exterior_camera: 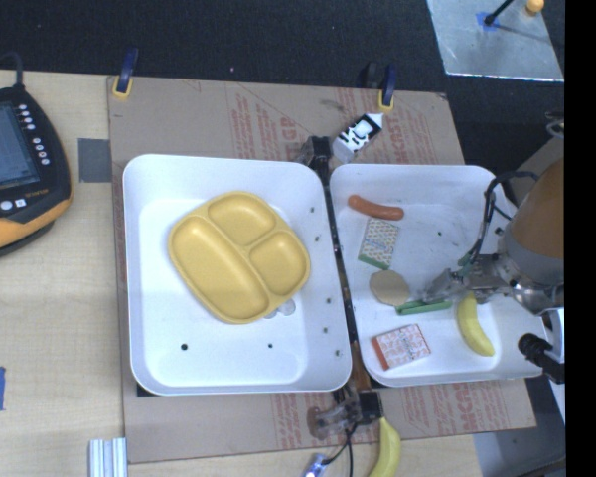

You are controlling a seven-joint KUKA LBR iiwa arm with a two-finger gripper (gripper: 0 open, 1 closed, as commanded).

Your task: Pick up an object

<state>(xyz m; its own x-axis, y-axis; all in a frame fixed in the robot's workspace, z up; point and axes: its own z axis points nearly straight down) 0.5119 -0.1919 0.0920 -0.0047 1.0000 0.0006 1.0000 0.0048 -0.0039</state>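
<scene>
Wood bench [50, 316] with cardboard sheet [278, 102] (clamped), two white bins [144, 266] on it, pendant [15, 172] left.

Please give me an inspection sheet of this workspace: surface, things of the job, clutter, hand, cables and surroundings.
Surface: cardboard sheet on a wooden bench, bearing the left bin and right bin.
Job's things: left bin holds a yellow divided plate; right bin holds a sausage, green card, tan disc, green stick, red card, banana.
Clutter: second banana below the bins.
Hand: hand low in the right bin, near the tan disc; holding nothing seen.
Cables: black cable by the arm.
Surroundings: teach pendant at left; blue clamps.
</scene>
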